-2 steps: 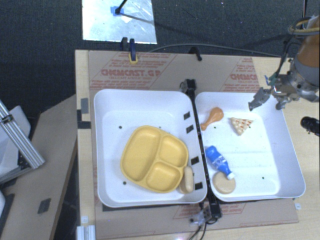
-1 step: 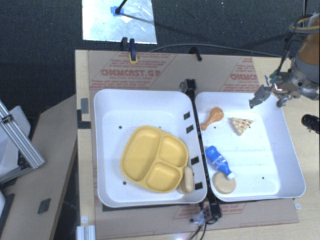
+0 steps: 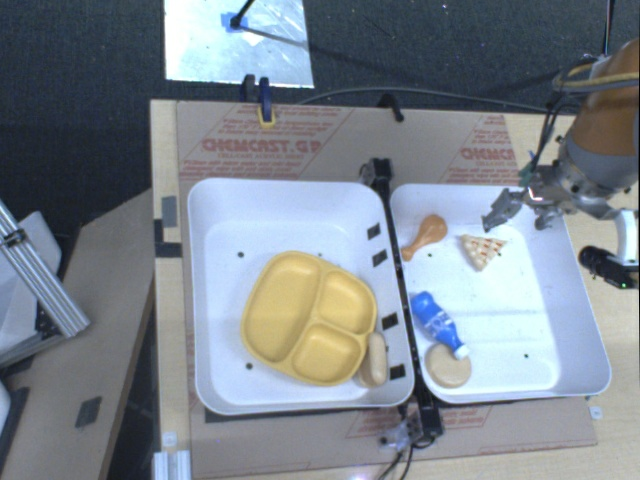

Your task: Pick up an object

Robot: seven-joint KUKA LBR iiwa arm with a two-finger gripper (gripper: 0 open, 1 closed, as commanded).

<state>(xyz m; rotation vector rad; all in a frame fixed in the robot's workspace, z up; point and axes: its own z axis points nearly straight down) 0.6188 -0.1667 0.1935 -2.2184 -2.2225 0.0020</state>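
- Bench (image 3: pixel 200 133): tan board with red lettering, two shallow white bins side by side on it.
- Left bin (image 3: pixel 215 268): holds a yellow divided tray (image 3: pixel 310 318), three compartments, set at a slant. A pale bread roll (image 3: pixel 375 360) lies just beside the tray's lower right corner, against the bin's right wall.
- Right bin (image 3: pixel 570 328): holds four small items, all apart from the arm.
- Arm (image 3: pixel 605 128): grey with an orange band, enters from the right, above the right bin's upper right corner.
- Gripper (image 3: pixel 520 206): hangs over the right bin's upper part, just right of and above the pizza slice; nothing between its fingers; open or closed, cannot tell.
- Blue bottle (image 3: pixel 437 322): lying tilted, lower left of right bin, cap toward a round cookie (image 3: pixel 447 367), touching it.
- Drumstick (image 3: pixel 426 235): upper left of right bin, near the divider.
- Pizza slice (image 3: pixel 483 249): right of the drumstick, apart from it.
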